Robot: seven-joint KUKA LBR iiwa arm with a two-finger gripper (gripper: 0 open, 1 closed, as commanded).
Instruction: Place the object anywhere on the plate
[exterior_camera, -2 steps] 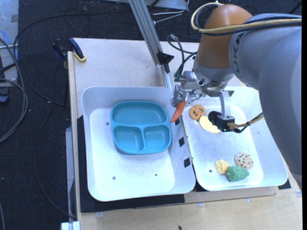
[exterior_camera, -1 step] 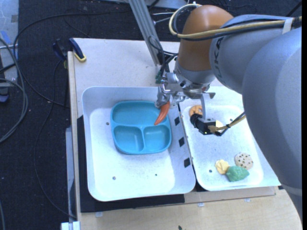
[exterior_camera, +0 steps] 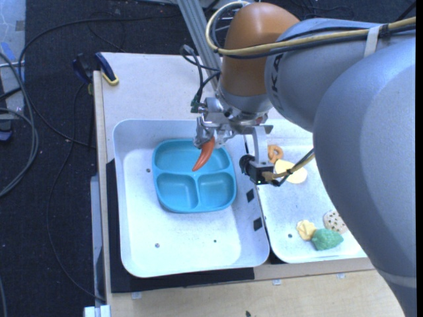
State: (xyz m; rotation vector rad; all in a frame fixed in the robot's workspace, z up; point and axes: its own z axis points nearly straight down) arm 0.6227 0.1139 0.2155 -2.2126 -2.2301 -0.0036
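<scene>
A blue plate (exterior_camera: 173, 183) with three compartments lies in the left white bin (exterior_camera: 135, 203). My gripper (exterior_camera: 209, 139) hangs over the plate's far right part, shut on an orange carrot-like object (exterior_camera: 204, 155). The object dangles with its tip pointing down-left toward the plate's large far compartment. I cannot tell whether the tip touches the plate.
The right bin (exterior_camera: 291, 243) holds a pretzel (exterior_camera: 275, 153), a pale yellow piece (exterior_camera: 294, 172), a small yellow item (exterior_camera: 305, 229), a green item (exterior_camera: 327, 239) and a speckled cookie (exterior_camera: 334, 222). The arm covers much of the right bin. Cables lie on the dark floor to the left.
</scene>
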